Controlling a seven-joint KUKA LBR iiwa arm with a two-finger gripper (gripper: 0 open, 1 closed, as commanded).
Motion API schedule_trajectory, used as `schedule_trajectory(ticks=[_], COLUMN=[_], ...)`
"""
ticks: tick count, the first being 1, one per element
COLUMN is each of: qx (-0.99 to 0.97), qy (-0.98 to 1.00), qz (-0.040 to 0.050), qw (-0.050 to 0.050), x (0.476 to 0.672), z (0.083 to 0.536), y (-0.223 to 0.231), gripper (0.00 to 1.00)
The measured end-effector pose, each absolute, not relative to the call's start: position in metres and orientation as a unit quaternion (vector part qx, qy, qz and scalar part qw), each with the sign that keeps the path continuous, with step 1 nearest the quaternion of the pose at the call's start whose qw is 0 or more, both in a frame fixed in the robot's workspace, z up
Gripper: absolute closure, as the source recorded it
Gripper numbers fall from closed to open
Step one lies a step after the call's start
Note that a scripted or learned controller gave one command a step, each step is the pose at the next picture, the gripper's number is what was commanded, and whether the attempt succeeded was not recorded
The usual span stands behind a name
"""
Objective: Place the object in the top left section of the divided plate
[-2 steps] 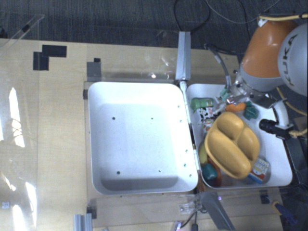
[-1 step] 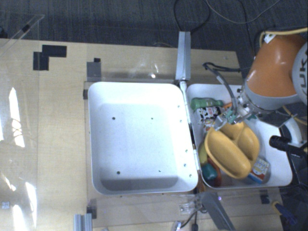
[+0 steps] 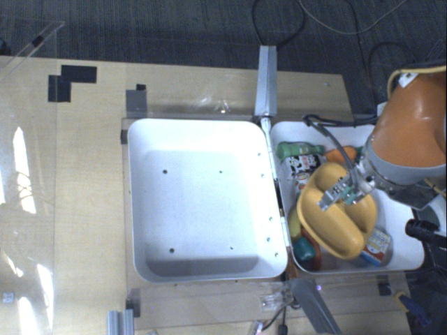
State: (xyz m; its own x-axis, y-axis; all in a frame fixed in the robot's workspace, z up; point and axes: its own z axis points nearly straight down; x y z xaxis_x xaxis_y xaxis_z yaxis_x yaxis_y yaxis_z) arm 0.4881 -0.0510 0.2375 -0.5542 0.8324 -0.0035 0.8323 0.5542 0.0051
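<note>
the arm (image 3: 412,128) enters from the right edge of the frame, its orange band large in the upper right. the gripper (image 3: 342,195) sits over the right bin (image 3: 412,253), in the right centre of the frame. whether the tool is spread or pressed together cannot be told at this slant, and nothing can be seen pinched by it.

directly under the gripper lies a yellow divided plate (image 3: 335,218), tilted and resting on top of other items in the right bin. the gripper tip appears to touch or hover just above the plate's central ridge; which of the two cannot be told.

around the plate: a green bottle (image 3: 299,149) and a black-and-white packet (image 3: 305,165) at the bin's upper left, an orange item (image 3: 337,155) just beside them, a teal and red item (image 3: 305,250) at the plate's lower left, and a small printed packet (image 3: 378,244) at its lower right.

the left bin (image 3: 202,201) occupies the centre of the frame.
</note>
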Motion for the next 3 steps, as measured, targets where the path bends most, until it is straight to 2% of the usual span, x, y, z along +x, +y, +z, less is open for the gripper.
schedule_trajectory(ticks=[1, 2, 3], qx=[0.418, 0.29, 0.377], qy=[0.908, 0.957, 0.926], qz=[0.0013, 0.0018, 0.0045], qw=[0.002, 0.003, 0.005], x=[0.488, 0.488, 0.491], z=[0.185, 0.185, 0.09], y=[0.009, 0.086, 0.122], gripper=[1.0, 1.0, 1.0])
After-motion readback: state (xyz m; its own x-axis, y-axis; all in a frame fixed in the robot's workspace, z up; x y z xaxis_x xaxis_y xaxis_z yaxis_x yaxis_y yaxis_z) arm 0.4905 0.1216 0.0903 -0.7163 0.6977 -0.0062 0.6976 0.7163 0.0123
